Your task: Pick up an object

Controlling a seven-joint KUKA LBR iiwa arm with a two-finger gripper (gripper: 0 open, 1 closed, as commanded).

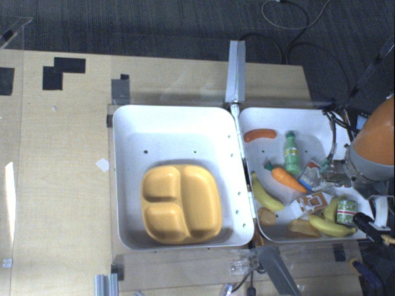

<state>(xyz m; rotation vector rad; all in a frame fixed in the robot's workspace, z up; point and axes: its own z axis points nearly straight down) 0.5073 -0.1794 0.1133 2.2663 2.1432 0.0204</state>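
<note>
On the pale wooden worktop (pixel 62 165) stood two shallow white bins side by side, as seen from the overhead camera. Left bin (pixel 129 184): held one item, a yellow compartment tray (pixel 181 202) with three sections, lying flat toward the near side of the bin. Right bin (pixel 318 123): held a mixed lot of small goods. Listed from the far side: a red-orange sausage (pixel 260 134) near the far left corner; a green bottle (pixel 291 155) lying just beyond an orange carrot (pixel 287 177) with a green top; a banana (pixel 266 196) along the left wall; a small brown round piece (pixel 267 216) near the front left corner; a printed carton (pixel 311 202) in red and white toward the middle; a second banana (pixel 330 226) by the front wall; a green-labelled can (pixel 346 211) touching that second banana at the right. Several other small packets lay between the carrot and the carton, too blurred to identify. Arm (pixel 376 143): entered from the right edge, grey with an orange band, positioned over the right side of the right bin. Pincer (pixel 330 172): a dark and metallic assembly low among the items just right of the carrot; whether it was spread or pressed together could not be told, and no item was seen between its parts. Dark carpet (pixel 154 11) with a loose cable (pixel 290 17) lay beyond the worktop.
</note>
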